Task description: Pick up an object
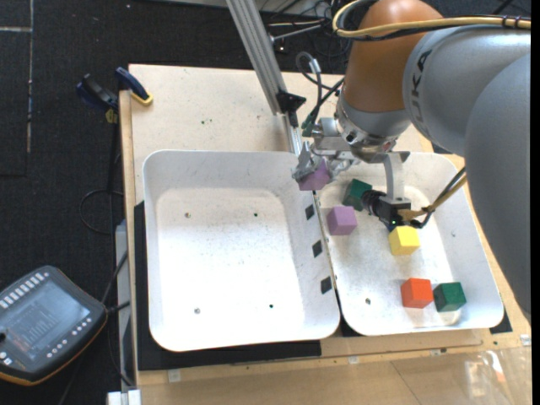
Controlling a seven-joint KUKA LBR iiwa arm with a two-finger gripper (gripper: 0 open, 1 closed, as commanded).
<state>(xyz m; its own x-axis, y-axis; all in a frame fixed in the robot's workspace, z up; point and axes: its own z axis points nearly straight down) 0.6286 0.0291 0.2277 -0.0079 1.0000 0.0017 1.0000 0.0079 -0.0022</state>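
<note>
I see the hand [314,169] clamped on a purple block [315,178]; second purple cube [341,219] sits at its 5 o'clock.

Arm [472,83]: smooth grey cylindrical casing. Orange band [392,53]: domed, above the wrist. Yellow cable [422,25]: loops over the orange band. Black cabling beside the wrist.

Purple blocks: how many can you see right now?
2. One purple block sits at the claw, above the bins' divider; the other lies in the right bin. The arm may hide more.
</note>
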